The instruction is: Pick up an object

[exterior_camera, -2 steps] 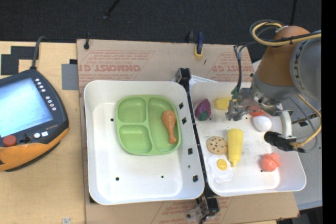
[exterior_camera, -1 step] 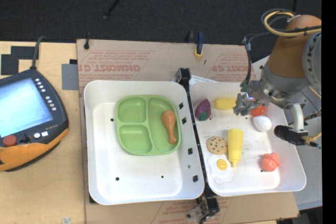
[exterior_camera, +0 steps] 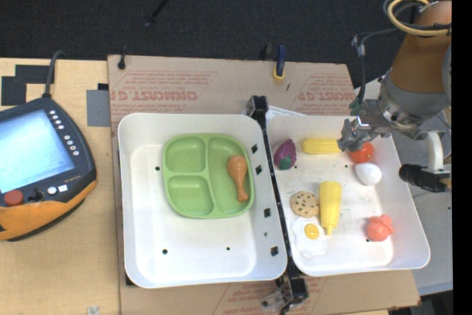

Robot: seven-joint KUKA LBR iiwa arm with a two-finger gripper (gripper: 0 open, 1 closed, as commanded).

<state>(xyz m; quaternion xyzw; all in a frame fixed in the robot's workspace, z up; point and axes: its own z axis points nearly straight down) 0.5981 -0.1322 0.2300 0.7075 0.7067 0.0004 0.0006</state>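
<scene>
The right bin (exterior_camera: 409, 232) holds a red tomato (exterior_camera: 362, 153), a yellow corn cob (exterior_camera: 319, 146), a purple eggplant (exterior_camera: 285, 153), a white egg (exterior_camera: 368, 174), a cookie (exterior_camera: 302, 203), a yellow bottle (exterior_camera: 330, 206), a fried egg (exterior_camera: 310, 234) and a red fruit (exterior_camera: 378, 228). My gripper (exterior_camera: 355, 136) hangs over the bin's far right part. It sits just above the tomato and to the right of the corn cob, and partly hides the tomato's top.
In the left bin (exterior_camera: 140, 232) lies a green divided plate (exterior_camera: 193, 181) with a brown drumstick (exterior_camera: 239, 175) in its right compartment. An orange-edged control pendant (exterior_camera: 40, 158) rests on the bench at far left. A black ridge (exterior_camera: 269, 181) separates the bins.
</scene>
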